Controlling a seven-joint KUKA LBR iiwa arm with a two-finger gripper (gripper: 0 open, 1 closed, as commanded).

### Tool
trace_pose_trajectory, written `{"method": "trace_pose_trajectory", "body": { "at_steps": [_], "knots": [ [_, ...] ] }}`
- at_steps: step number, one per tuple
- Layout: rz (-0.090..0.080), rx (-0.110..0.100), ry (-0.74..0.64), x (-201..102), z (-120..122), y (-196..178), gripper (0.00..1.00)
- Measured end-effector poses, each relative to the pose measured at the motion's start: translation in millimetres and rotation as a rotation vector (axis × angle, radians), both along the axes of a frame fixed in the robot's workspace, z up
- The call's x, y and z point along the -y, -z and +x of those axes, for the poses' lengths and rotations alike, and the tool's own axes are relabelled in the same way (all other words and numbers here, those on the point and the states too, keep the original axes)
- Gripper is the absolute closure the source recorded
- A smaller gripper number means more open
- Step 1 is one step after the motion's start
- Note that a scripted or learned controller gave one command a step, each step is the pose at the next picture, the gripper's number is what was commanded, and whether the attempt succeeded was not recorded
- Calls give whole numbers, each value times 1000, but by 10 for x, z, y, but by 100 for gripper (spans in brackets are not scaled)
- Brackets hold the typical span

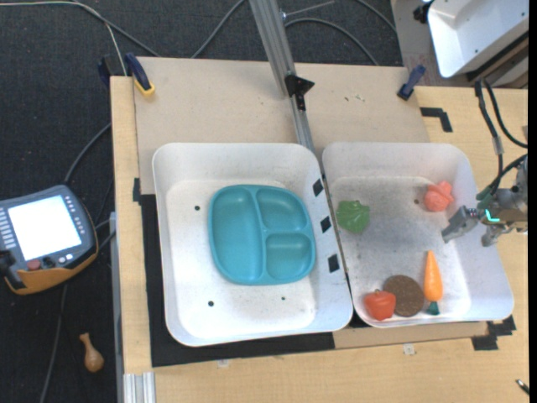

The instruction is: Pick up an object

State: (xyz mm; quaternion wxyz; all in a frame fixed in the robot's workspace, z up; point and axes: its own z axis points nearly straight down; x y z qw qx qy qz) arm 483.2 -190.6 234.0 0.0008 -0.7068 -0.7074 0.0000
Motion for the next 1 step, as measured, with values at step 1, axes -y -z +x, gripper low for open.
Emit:
{"method": "trace_pose_trajectory", "body": {
  "at_steps": [1],
  "knots": [
    [0, 1, 0, 0, 2, -2, 0]
  ]
}}
